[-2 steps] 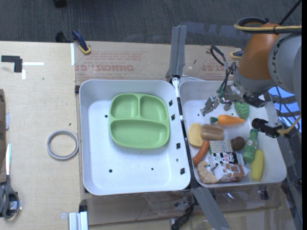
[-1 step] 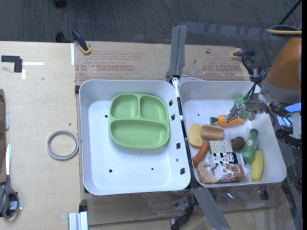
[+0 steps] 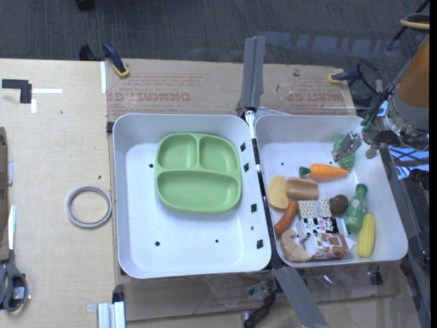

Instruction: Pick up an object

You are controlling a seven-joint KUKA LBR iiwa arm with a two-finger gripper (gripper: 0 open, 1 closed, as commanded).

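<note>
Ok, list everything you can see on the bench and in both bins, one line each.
Divided plate: 1, green, left bin.
Toy carrot: 1, orange, right bin.
Toy corn: 1, yellow, right bin's near right corner.
Toy bottle: 1, green, beside the corn.
Toy hot dog: 1, tan and brown, right bin.
Tape ring: 1, grey, bench left of the bins.
Scissors: 1, bench's left edge.
Gripper: 1, silver, over the right bin's far right.

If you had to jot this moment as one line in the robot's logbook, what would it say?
gripper: over right bin far corner | nearest: green toy, carrot | grasp: unclear | left bin: green plate
</note>
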